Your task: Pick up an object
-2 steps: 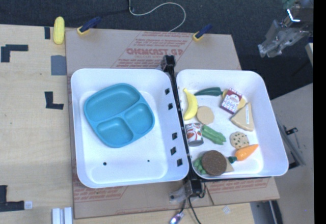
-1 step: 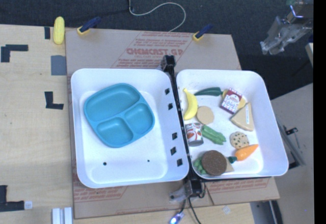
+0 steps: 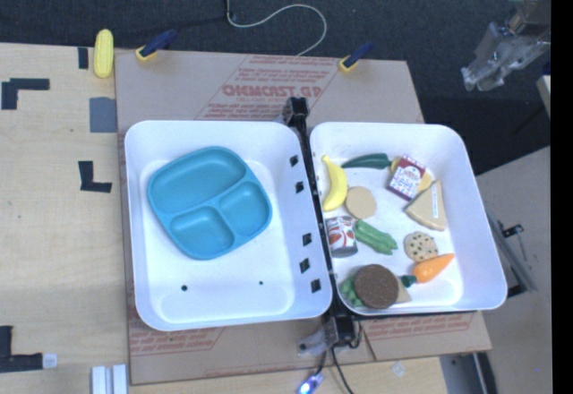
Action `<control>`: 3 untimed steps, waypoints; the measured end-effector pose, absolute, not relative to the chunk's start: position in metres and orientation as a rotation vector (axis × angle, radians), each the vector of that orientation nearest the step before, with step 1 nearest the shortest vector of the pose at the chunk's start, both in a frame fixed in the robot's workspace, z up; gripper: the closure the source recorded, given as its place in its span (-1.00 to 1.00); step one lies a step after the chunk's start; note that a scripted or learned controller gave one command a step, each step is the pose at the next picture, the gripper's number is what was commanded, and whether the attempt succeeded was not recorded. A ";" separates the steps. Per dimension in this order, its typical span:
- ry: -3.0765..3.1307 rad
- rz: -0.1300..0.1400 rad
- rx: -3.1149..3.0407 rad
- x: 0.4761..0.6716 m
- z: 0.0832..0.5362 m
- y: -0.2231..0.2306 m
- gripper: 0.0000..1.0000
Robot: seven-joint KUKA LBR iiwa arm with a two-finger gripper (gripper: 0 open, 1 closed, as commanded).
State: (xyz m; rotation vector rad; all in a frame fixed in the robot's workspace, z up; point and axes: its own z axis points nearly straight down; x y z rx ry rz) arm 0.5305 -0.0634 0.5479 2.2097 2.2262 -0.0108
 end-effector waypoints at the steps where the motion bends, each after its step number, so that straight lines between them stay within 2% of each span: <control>1: 2.226 -0.012 2.209 0.531 0.558 -0.063 1.00; 3: 2.226 -0.013 2.207 0.532 0.578 -0.062 1.00</control>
